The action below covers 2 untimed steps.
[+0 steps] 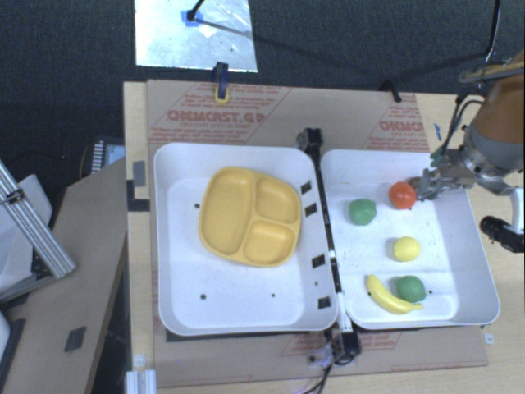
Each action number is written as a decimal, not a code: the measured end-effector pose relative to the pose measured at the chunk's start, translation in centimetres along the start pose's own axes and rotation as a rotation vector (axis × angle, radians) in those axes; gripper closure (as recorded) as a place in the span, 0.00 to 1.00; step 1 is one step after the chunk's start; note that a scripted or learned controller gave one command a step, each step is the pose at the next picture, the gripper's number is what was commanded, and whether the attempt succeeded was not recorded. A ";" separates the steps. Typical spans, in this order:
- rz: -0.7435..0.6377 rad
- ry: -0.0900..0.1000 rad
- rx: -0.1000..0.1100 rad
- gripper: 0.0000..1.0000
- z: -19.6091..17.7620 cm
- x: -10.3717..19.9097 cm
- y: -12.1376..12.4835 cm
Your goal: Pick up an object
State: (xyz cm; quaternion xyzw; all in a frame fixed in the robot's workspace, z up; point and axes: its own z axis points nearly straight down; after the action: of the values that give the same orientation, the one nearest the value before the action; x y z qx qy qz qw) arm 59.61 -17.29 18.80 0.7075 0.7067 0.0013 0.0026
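Observation:
The right bin (459, 228) holds several toy fruits. An orange-red ball (401, 194) lies near its far side, a green one (362, 212) to its left. A yellow lemon (406, 249) sits mid-bin. Near the front lie a banana (389, 295) and another green piece (411, 287), touching each other. My gripper (426, 185) comes in low from the right, its tip right beside the orange-red ball. Nothing shows between its fingers.
The left bin (176, 245) carries a yellow divided plate (249, 216). A black divider (322, 220) runs between the bins. The arm's grey wrist and orange band (500, 117) hang over the right bin's far right corner. A silver sheet (195, 23) lies behind the bench.

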 end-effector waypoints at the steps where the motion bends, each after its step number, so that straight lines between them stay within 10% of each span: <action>1: -0.004 0.001 0.002 1.00 -1.8 0.0 0.1; 2: -0.010 0.003 0.004 1.00 -1.5 5.8 -0.2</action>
State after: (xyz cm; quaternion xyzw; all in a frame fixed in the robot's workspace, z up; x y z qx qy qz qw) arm 59.42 -11.53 20.30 0.7038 0.7104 0.0009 0.0000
